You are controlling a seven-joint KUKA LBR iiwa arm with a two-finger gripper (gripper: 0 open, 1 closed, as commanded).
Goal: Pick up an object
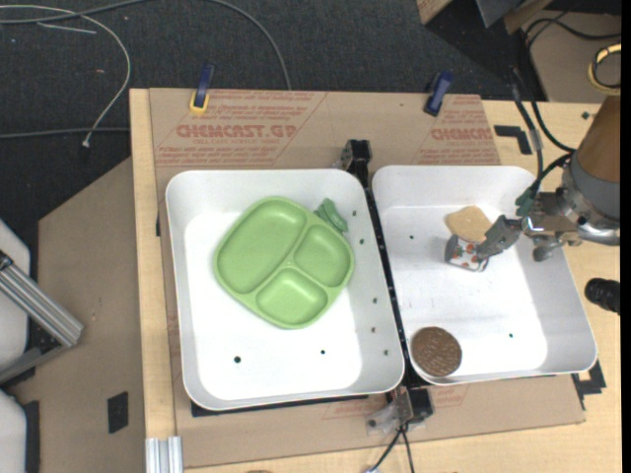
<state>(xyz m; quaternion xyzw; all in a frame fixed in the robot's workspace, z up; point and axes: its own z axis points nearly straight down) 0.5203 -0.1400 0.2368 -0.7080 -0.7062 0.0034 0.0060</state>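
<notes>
In the right bin (552, 338) a tan, bread-like piece (470, 222) lies near the middle, with a small grey and red object (461, 254) right under it. A round brown disc (436, 351) rests against the bin's front left rim. My gripper (520, 243) hangs over the right half of this bin. It is open, and nothing sits between its fingers. The left finger (498, 237) reaches toward the small grey and red object and ends just to its right.
The left bin (197, 264) holds a green divided plate (284, 261), and a small dark green item (332, 215) lies at the plate's upper right edge. Blue clamps (203, 85) hold the cardboard at the back. Cables run along the right side.
</notes>
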